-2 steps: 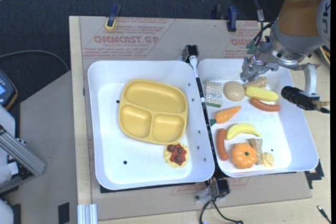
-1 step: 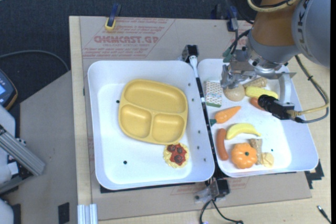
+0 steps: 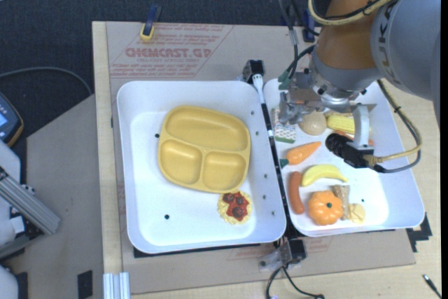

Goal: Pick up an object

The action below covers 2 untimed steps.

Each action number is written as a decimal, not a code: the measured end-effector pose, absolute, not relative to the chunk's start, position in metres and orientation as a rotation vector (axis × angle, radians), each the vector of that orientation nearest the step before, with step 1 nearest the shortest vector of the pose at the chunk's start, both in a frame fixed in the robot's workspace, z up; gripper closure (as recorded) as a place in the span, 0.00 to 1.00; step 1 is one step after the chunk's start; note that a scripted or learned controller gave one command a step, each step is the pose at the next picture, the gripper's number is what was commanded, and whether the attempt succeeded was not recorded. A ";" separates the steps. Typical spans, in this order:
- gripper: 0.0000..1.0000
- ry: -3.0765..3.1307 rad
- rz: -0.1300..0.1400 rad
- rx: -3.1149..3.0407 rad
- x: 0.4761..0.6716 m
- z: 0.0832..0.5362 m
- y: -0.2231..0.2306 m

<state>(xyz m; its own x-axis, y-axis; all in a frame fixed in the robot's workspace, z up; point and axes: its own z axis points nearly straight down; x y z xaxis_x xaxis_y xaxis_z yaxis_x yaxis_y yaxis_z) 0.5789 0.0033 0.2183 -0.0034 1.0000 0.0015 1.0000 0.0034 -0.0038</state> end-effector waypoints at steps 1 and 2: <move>1.00 -2.222 -0.002 -2.224 0.582 0.230 -0.013; 1.00 -2.221 0.003 -2.218 0.585 0.216 0.002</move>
